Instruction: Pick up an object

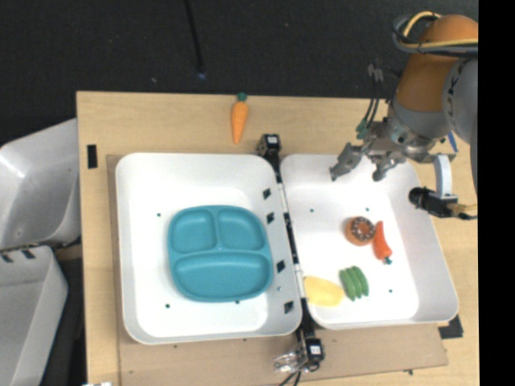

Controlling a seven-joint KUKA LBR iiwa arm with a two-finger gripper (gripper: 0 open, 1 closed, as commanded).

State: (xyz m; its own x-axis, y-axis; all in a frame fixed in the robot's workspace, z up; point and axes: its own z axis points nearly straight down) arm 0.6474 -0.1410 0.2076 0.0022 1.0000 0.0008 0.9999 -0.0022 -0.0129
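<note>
Up by the right bin's [418, 300] far edge, the gripper [361, 168] hangs with fingers apart, holding nothing; donut [360, 230], chilli [381, 242], green piece [354, 283] and lemon [323, 291] sit nearer, bare floor between

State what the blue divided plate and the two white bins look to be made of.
Blue divided plate: likely matte molded plastic, with uniform color and soft rounded ridges. White bins, left and right: probably smooth, slightly glossy plastic, with rounded corners and an even sheen; painted metal can't be excluded.
</note>
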